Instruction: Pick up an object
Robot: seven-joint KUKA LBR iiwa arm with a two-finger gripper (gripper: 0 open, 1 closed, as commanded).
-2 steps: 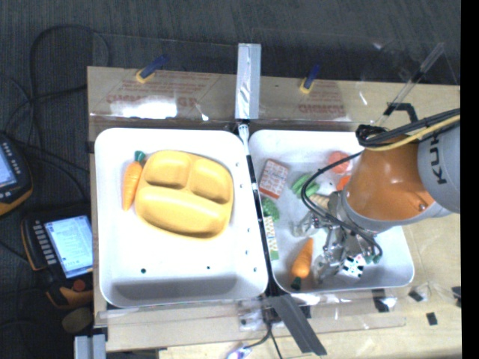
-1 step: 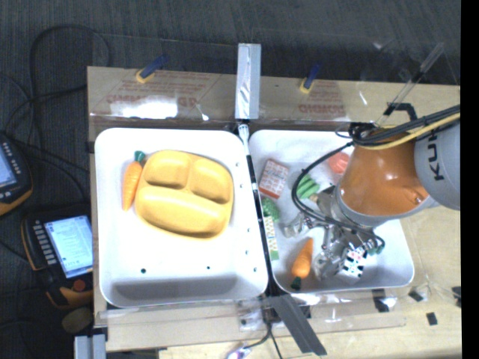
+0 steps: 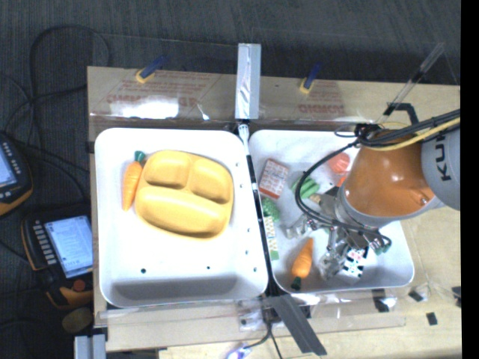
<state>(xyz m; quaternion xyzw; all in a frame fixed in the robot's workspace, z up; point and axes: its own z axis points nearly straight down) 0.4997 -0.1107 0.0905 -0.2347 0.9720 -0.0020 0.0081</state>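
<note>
Down in the right bin [image 3: 400, 271], the gripper [image 3: 338, 260] hovers just right of the small carrot [image 3: 302, 259], jaws' state I cannot tell, and surrounding clutter could spoil the grab.

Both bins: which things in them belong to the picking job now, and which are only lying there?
Belong to the job:
- gripper, low in the right bin
- small carrot beside it
- black-and-white piece under it

Only lying there:
- yellow tray in the left bin
- carrot beside the tray
- red card
</note>
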